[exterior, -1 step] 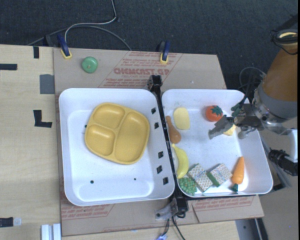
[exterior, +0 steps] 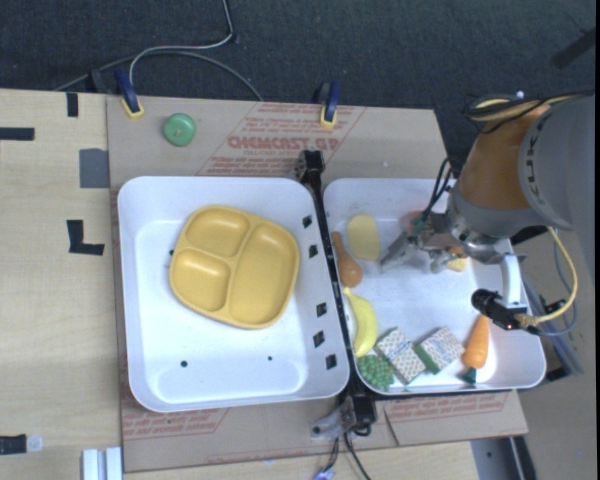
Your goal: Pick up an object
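Note:
My gripper (exterior: pixel 420 256) hangs low over the upper middle of the right bin (exterior: pixel 430 288), below the grey and orange arm (exterior: pixel 500 178). Its two fingers stand apart, the left fingertip (exterior: pixel 392 256) pointing toward a pale yellow lemon-like piece (exterior: pixel 362 236) a little to its left. Nothing shows between the fingers. A small yellow bit (exterior: pixel 458 263) peeks out by the right finger. Further toys lie in this bin: an orange piece (exterior: pixel 348 268) on the left wall, a banana (exterior: pixel 363 328), a carrot (exterior: pixel 477 343), two green-and-white packets (exterior: pixel 420 353) and a green broccoli-like piece (exterior: pixel 376 371).
The left bin (exterior: pixel 150 298) holds a yellow divided plate (exterior: pixel 234 265). A green ball (exterior: pixel 180 129) sits on the cardboard behind it. A black divider with clips (exterior: pixel 322 268) runs between the bins. Cables (exterior: pixel 540 313) loop off the arm at the right bin's right edge.

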`<state>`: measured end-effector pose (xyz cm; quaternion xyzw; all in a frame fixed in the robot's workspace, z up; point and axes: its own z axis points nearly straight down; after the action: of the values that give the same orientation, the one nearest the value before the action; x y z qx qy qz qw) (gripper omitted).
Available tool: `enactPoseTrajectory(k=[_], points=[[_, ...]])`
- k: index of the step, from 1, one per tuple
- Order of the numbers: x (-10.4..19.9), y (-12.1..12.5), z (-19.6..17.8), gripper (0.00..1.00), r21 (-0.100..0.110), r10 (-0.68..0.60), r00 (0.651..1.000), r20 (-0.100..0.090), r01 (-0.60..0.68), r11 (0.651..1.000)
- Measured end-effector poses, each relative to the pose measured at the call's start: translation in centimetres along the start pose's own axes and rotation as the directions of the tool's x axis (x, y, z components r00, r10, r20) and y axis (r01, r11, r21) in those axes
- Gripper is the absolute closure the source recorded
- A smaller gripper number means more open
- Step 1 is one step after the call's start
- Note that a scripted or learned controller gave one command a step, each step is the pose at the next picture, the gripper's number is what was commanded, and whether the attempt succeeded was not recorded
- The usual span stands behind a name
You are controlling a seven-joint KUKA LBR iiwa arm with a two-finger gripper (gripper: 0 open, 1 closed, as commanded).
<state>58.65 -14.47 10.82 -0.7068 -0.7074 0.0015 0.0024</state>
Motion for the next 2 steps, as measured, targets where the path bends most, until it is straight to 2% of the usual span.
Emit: enactPoseTrajectory(k=[1, 2], points=[[1.1, 8.4, 2.1, 0.00, -0.009, -0.002, 1.000, 0.000, 0.002, 1.000], [4.9, 4.7, 2.2, 0.00, -0.009, 0.000, 1.000, 0.006, 0.000, 1.000]])
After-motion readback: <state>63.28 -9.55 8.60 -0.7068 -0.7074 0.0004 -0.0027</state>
